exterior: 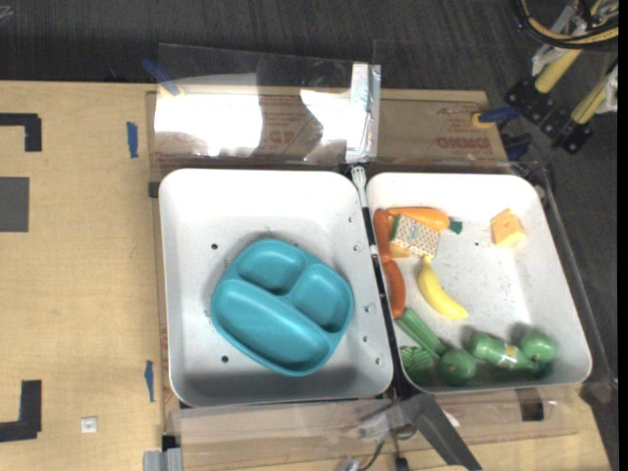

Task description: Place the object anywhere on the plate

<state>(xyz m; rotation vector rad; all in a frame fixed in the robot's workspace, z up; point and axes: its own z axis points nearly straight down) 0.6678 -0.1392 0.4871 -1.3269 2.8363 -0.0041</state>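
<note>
Sitting mid left bin (pixel 186 204): teal plate (pixel 283 305), margin all round; jaws' state undeterminable.

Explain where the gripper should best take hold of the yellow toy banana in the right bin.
Probably at the middle of the yellow toy banana, from above, fingers closing across its narrow width. It lies flat, slanted, with bare floor of the right white bin on both long sides.

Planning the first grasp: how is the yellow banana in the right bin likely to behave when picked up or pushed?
The banana looks like a moulded toy, so it is probably stiff and light. Its smooth, curved, tapering body could slip from a pinch near the ends. Lying flat on the bin floor, apart from its neighbours, it would likely spin or slide rather than roll when pushed.
</note>
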